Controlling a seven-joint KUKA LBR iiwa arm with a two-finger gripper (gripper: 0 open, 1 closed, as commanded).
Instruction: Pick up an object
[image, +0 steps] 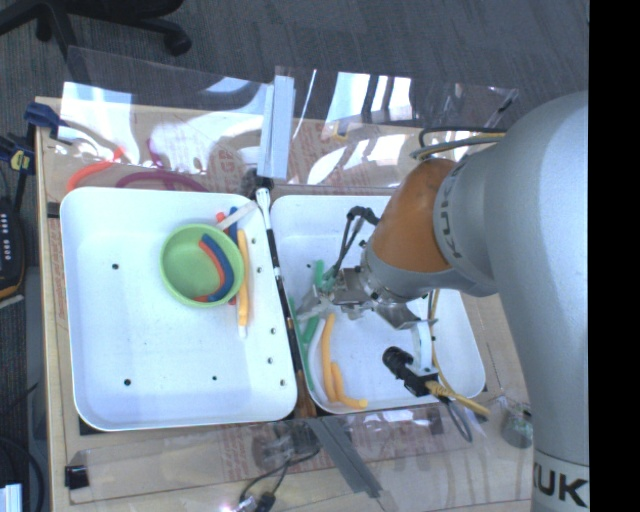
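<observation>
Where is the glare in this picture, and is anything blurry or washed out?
Camera view: strong glare on the clear plastic sheet behind the bins, with bright window-like reflections; the left shallow white bin looks slightly washed out; the small items around the gripper in the right shallow white bin are soft and hard to separate; the green round bowl reads clearly.

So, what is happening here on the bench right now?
A grey robot arm reaches into the right bin. Its claw is low, near the bin's left side, among green and yellow sticks. Whether it holds one is unclear. The left bin holds a green bowl beside some other sticks.
</observation>
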